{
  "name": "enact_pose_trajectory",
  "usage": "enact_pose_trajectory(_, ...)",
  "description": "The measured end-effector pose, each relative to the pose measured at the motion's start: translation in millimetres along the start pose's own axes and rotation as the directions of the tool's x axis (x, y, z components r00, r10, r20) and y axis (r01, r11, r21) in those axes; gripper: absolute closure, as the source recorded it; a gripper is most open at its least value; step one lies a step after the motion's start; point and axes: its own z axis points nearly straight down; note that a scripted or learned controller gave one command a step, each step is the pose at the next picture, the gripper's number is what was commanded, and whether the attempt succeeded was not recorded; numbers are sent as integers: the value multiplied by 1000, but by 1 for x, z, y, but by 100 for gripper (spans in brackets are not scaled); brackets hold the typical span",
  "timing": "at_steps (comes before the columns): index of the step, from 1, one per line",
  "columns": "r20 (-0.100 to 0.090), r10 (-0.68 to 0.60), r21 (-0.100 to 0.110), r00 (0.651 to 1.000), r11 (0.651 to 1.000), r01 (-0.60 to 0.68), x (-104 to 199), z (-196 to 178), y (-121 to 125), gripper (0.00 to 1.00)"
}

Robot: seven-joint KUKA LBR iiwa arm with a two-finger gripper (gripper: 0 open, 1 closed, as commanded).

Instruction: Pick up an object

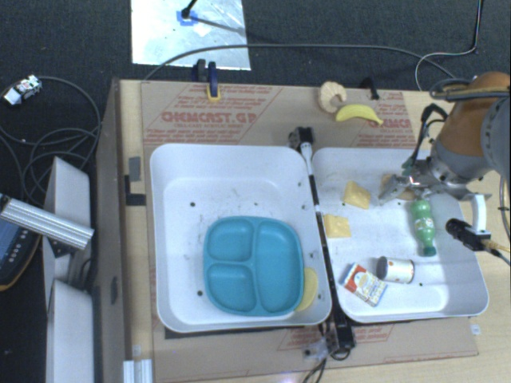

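The tool (399,183) hovers beside the yellow wedge (357,195); its grip state I cannot tell. The wedge looks light and soft, so pinching its flat sides seems best.

Right bin (459,298): green bottle (423,227) lying on its side, two yellow cheese-like wedges (357,195) (338,227) left of it, small white can (396,270) on its side touching a red-white-yellow packet (365,284) near the front edge.

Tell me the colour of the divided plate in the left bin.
Light blue plate, seen plainly in the camera view.
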Motion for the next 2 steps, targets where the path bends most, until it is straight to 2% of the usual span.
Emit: enact_pose_trajectory(2,0,1,1,1000,1000,-1,-3,0,-75,0)
